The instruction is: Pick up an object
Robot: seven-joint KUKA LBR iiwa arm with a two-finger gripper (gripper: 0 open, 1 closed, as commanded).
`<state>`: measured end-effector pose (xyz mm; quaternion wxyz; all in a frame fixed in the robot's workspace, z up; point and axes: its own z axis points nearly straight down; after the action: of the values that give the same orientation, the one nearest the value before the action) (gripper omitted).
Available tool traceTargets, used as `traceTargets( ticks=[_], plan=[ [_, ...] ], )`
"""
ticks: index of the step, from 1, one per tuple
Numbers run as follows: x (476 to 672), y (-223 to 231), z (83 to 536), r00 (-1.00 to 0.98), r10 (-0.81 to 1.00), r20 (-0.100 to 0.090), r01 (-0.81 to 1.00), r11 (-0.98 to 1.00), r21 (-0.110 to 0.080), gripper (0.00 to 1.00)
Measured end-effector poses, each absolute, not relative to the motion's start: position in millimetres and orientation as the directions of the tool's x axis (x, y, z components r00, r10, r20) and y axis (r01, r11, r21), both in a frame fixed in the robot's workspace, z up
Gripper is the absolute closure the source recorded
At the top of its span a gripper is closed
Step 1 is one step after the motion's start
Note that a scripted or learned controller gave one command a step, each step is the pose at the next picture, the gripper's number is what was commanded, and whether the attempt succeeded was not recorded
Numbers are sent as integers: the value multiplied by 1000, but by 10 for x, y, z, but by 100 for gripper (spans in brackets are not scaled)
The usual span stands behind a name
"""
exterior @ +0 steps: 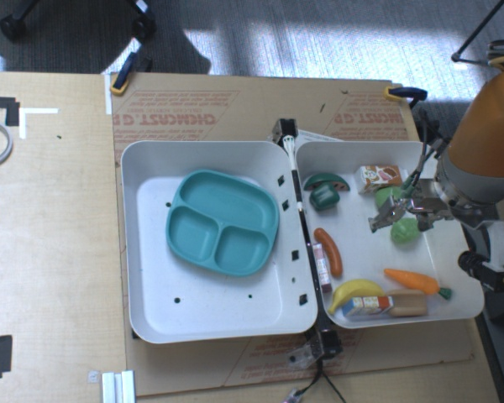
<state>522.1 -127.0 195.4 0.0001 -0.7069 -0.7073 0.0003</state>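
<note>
The fingers' state I cannot tell from the camera view: the gripper [392, 217] is a small grey cluster low in the right bin [462, 309], just beside a green round object [406, 230], and nothing visibly sits between them. So the pick looks not yet done. Candidates lie close by (a snack packet [379, 177], a carrot [416, 281], a banana [358, 292], a sausage [328, 252]). The left bin [143, 250] carries a teal divided plate [223, 222]. What remains, I judge, is securing one object and lifting it.
</note>
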Motion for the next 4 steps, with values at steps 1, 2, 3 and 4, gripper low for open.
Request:
traceTargets(
  ticks=[1, 2, 3, 4],
  plan=[
    [4772, -1443, 1028, 2, 1000, 0, 1000, -2, -1, 0],
    [5200, -1950, 923, 2, 1000, 0, 1000, -2, 0, 0],
    [5725, -1961, 926, -2, 1000, 0, 1000, 2, 1, 0],
    [5729, -1963, 1023, -2, 1000, -1, 1000, 2, 2, 100]
  ],
)
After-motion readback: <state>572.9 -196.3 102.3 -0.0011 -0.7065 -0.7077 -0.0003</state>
